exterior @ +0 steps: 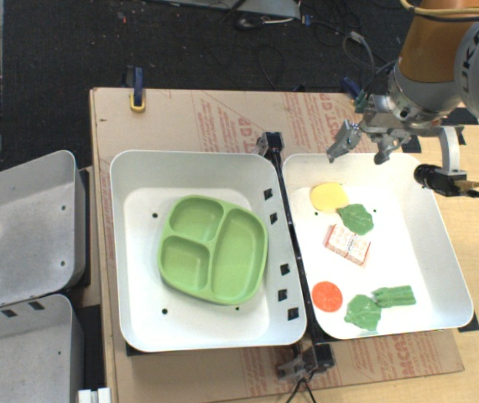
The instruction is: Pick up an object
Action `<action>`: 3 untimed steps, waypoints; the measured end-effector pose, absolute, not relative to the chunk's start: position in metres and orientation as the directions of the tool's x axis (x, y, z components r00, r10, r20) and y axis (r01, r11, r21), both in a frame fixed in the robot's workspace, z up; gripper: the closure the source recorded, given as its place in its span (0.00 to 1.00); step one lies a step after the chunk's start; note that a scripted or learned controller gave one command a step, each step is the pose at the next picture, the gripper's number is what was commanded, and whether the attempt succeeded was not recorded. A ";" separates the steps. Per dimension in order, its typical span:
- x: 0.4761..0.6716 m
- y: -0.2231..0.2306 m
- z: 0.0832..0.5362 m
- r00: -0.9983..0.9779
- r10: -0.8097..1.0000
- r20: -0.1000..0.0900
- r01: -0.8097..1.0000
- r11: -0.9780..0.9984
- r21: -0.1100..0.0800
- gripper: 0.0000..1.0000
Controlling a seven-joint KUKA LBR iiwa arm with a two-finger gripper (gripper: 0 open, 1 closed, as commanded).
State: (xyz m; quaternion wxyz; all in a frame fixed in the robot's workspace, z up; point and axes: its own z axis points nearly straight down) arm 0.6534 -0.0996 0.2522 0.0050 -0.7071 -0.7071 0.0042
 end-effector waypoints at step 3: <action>0.650 -0.096 0.150 0.000 1.000 0.000 1.000 0.000 -0.004 0.00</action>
